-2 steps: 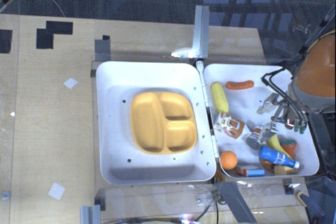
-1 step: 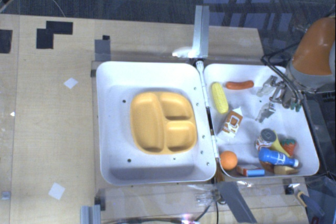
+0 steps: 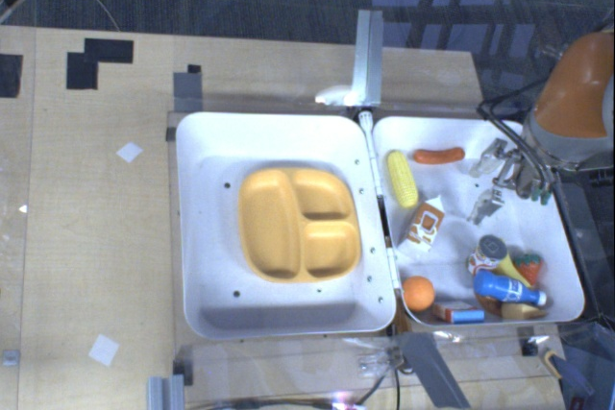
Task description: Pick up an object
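The right bin (image 3: pixel 567 254) holds several small items. A yellow corn cob (image 3: pixel 402 180) lies by its left wall, and a red sausage (image 3: pixel 439 156) lies near the back. A white and orange carton (image 3: pixel 423 226) is at the centre left, with an orange ball (image 3: pixel 418 293) at the front left. A blue bottle (image 3: pixel 504 288), a round can (image 3: pixel 492 250) and a red and orange toy (image 3: pixel 527 266) crowd the front right. My gripper (image 3: pixel 488 180) hovers over the bin's bare back middle, open, with nothing between its fingers.
The left bin (image 3: pixel 207 206) contains a yellow divided tray (image 3: pixel 296 223). A metal post (image 3: pixel 368 58) stands behind the wall between the bins. A small red and blue stick (image 3: pixel 461 313) lies at the right bin's front edge.
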{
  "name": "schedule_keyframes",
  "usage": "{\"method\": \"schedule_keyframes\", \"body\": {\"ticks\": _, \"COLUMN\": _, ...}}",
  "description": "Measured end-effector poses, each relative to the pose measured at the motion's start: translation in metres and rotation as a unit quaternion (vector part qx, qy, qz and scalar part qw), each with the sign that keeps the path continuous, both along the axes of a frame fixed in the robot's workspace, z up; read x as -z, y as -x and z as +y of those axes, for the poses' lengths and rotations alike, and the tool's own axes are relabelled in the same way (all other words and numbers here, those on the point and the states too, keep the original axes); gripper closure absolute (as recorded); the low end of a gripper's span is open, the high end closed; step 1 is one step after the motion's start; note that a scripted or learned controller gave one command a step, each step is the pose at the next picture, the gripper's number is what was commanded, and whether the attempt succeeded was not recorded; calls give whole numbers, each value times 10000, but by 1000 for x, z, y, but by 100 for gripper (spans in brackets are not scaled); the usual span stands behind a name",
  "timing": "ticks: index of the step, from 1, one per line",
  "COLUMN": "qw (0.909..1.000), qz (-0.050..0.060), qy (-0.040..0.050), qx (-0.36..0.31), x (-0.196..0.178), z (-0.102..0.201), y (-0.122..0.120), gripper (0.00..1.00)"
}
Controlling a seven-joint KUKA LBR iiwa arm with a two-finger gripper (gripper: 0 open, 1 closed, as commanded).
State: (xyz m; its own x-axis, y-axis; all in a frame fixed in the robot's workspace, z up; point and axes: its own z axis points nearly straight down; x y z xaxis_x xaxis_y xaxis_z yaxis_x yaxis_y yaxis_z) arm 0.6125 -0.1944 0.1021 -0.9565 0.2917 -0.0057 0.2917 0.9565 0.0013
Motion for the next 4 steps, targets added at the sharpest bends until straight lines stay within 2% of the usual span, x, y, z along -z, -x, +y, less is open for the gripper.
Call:
{"method": "schedule_keyframes", "body": {"ticks": 1, "qw": 9945, "qz": -31, "qy": 15, "qx": -1048, "x": 14, "z": -3, "y": 34, "gripper": 0}}
{"method": "schedule_keyframes", "body": {"ticks": 2, "qw": 9987, "qz": 11, "qy": -15, "qx": 516, "x": -1, "z": 78, "y": 50, "gripper": 0}}
{"method": "schedule_keyframes", "body": {"ticks": 3, "qw": 9906, "qz": 4, "qy": -8, "qx": 1370, "x": -10, "z": 69, "y": 30, "gripper": 0}}
{"method": "schedule_keyframes", "body": {"ticks": 4, "qw": 9672, "qz": 4, "qy": -9, "qx": 2541, "x": -2, "z": 16, "y": -28, "gripper": 0}}
